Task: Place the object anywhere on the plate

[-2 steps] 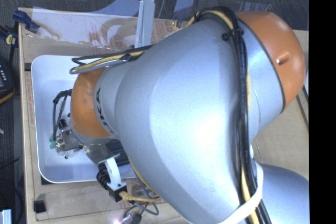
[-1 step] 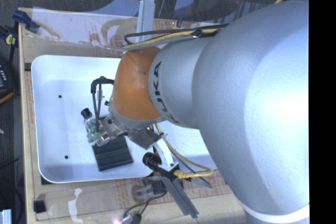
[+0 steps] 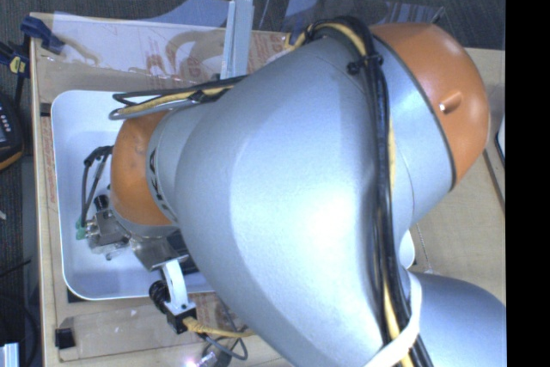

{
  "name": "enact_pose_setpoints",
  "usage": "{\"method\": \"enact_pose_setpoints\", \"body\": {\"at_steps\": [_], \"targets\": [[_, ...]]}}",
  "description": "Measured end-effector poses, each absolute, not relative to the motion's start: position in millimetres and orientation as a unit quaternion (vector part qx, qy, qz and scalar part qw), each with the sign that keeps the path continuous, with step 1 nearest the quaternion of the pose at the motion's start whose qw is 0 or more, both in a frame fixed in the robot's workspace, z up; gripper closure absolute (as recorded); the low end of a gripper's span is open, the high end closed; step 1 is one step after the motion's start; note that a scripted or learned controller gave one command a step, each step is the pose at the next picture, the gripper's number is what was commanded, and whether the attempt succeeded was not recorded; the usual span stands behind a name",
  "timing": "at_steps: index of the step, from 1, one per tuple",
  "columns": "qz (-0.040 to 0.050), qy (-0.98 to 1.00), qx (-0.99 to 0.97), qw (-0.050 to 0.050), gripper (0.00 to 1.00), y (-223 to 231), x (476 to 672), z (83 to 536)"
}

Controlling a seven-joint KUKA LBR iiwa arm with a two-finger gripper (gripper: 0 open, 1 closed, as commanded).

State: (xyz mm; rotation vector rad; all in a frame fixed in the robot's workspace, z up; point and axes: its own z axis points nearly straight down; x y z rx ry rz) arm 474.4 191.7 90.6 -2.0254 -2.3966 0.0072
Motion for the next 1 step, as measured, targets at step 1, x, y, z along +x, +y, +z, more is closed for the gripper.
{"method": "enact_pose_setpoints", "body": {"at_steps": [1], "targets": [[0.0002, -0.845, -0.535, 0.001, 1.0, 162.8, 476.1, 182.7]]}}
